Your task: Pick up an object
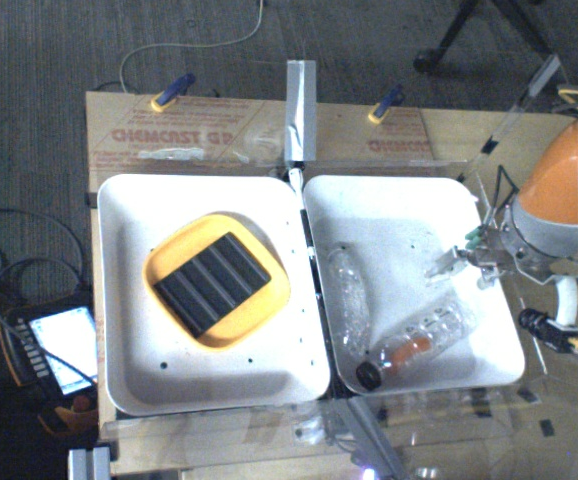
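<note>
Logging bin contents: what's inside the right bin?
The right bin holds two clear plastic bottles: one by the left wall, another, black-capped, near the front. Anything beneath them is hidden.

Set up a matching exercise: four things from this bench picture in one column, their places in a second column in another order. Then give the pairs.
Things
1. yellow tray with black ribs
2. clear bottle with dark cap
3. pincer
4. blue-handled clamps

Places
A. at the right bin's right rim
B. on the board behind the bins
C. in the left bin
D. lying near the right bin's front edge

Pairs: 1-C, 2-D, 3-A, 4-B
</note>
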Action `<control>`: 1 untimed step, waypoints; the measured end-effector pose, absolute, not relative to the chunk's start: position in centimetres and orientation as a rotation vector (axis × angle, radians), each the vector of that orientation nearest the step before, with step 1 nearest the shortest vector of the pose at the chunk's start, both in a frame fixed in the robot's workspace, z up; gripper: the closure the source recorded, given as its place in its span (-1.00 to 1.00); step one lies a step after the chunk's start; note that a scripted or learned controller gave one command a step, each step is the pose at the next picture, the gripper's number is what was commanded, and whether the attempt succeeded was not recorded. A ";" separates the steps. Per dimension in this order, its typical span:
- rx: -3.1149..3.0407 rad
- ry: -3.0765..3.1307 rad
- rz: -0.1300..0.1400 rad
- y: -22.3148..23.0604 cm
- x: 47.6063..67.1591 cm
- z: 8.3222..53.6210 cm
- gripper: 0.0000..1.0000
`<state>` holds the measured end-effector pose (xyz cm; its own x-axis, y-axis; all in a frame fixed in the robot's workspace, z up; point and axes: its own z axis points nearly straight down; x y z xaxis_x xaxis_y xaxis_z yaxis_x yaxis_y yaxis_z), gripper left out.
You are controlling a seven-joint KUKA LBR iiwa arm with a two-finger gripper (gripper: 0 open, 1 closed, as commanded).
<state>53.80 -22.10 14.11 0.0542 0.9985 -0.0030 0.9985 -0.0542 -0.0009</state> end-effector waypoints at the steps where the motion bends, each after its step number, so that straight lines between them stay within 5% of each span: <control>1: 2.251 2.196 -0.001 -21.6 49.3 11.8 -1.00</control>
